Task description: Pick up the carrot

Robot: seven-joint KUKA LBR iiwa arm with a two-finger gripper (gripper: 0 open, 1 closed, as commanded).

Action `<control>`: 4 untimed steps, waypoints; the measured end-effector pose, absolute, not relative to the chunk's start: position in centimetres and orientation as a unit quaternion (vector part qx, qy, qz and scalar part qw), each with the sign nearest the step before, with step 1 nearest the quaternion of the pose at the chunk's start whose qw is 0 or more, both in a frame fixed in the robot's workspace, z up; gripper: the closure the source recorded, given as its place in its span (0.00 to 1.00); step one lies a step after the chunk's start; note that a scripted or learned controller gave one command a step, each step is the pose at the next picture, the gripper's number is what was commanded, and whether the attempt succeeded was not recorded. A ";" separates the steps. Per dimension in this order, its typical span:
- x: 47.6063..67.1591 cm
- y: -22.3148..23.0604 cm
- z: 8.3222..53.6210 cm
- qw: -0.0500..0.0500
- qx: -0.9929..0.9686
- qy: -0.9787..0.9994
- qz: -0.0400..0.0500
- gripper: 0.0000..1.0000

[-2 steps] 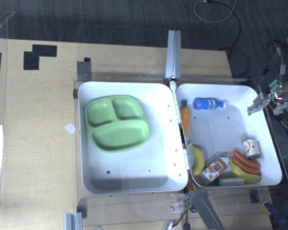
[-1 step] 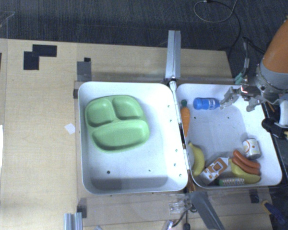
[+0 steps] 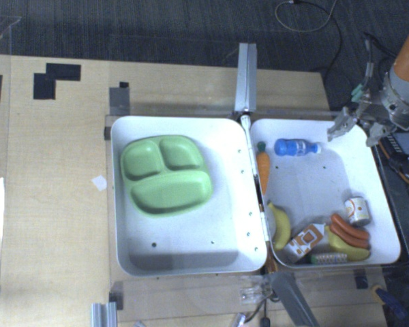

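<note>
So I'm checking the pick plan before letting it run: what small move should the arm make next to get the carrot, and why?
Probably travel left and slightly forward over the right bin until above the carrot. The gripper hangs at the bin's far right corner, away from it. The carrot lies along the left wall, by the blue bottle, so the descent may need care.

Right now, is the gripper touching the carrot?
Apart. The camera view shows the gripper at the right bin's far right corner, while the carrot lies along that bin's left wall, with bare bin floor between them.
</note>
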State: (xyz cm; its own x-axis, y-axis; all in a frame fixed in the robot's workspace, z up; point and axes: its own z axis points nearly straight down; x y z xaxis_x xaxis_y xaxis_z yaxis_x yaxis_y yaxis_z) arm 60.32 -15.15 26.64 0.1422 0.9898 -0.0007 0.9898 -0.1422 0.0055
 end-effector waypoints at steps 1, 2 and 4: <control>65.2 -10.1 15.4 0.001 0.791 0.611 0.001 0.00; 63.5 -8.1 12.3 0.000 0.831 0.556 0.001 0.00; 57.8 -9.7 8.9 0.002 0.929 0.369 0.005 0.00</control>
